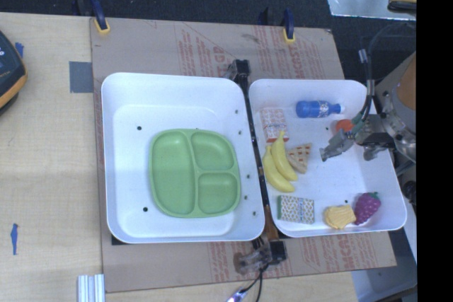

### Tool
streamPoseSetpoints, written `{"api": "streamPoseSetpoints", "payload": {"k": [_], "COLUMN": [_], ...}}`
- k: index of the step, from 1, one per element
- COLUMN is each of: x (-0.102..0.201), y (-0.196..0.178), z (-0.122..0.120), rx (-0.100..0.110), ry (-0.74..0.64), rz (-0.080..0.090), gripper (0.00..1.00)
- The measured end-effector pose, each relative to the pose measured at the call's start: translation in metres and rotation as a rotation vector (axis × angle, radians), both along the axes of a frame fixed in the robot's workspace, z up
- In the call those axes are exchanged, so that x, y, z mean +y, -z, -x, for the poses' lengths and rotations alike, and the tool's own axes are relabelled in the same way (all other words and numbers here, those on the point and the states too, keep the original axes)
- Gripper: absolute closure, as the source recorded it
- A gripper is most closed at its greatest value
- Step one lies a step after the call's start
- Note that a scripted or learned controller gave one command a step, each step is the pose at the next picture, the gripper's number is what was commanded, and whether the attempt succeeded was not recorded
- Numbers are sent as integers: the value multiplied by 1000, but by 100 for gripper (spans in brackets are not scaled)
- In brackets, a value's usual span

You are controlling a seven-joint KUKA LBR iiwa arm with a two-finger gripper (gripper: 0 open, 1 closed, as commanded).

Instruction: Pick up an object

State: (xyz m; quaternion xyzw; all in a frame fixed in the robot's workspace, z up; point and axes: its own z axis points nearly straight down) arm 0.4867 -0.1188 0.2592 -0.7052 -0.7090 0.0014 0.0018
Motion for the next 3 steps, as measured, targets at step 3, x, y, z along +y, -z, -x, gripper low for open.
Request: {"api": "streamPoseSetpoints", "payload": {"k": [3], "x": [21], "y": [166], "z": [-167], "rx": [17], "ry": [7], "rz": [0], "gripper": [0]}}
